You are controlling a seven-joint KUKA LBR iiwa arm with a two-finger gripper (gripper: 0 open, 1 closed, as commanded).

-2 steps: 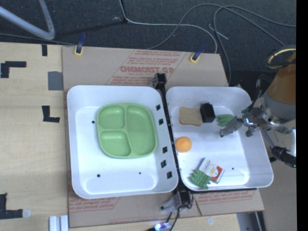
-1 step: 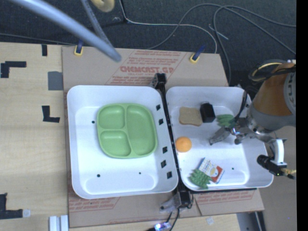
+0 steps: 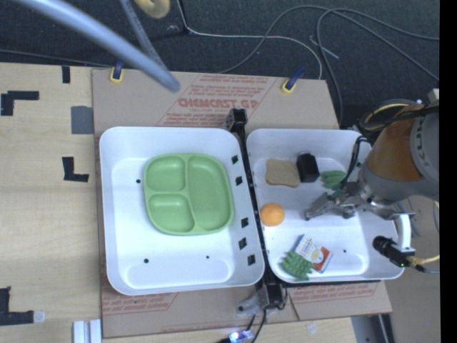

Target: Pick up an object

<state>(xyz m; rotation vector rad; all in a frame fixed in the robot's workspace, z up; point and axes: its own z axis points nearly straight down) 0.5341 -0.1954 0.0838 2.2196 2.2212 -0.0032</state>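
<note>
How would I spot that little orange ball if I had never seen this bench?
Find the right white bin. Along its left wall, below the tan bread slice, sits the orange ball. It is the one round, bright orange thing there.
</note>
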